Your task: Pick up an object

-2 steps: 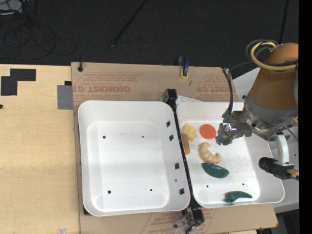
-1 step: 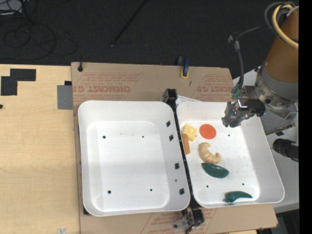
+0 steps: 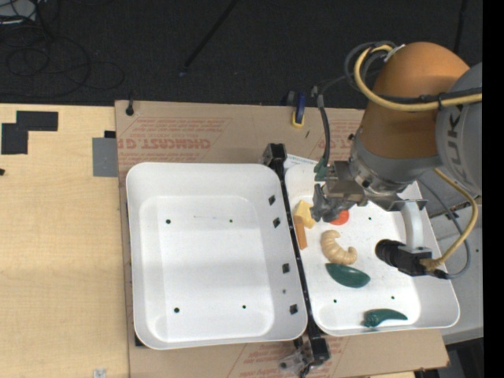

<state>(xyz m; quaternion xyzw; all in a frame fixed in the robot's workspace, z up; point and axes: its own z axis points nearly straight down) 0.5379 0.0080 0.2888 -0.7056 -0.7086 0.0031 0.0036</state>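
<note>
End effector (image 3: 329, 209) low in right bin (image 3: 441, 305) near its far-left corner, over red object (image 3: 340, 216); grip state impossible to tell.

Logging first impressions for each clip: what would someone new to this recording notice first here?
The big grey arm with its orange band fills the upper right, its tool lowered into the right bin over a small red object. Scattered in that bin lie a tan curved piece, a yellow piece and two dark green pieces. The left bin lies alongside it.
</note>
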